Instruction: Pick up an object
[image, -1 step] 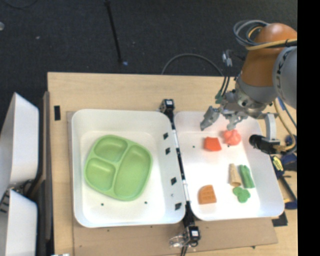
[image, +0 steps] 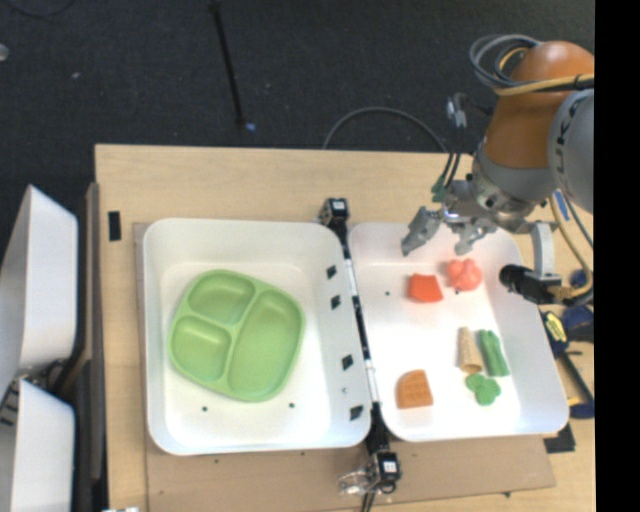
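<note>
The end effector (image: 443, 236) hangs over the far part of the right bin (image: 392, 268), its two fingers (image: 418, 232) spread wide with nothing between them and touching none of the objects. Just below it lie a pink lump (image: 461, 272) and an orange-red block (image: 424, 288), close beside each other and apart from the fingertips. Nearer the front of the same bin sit a tan cylinder (image: 468, 349) with a green stick (image: 492, 352) alongside, a small green piece (image: 484, 388) below them, and a brown wedge (image: 414, 389) off to the left. The left bin (image: 160, 250) carries a green divided plate (image: 236, 334). Both bins rest on the wooden counter (image: 210, 178).
</note>
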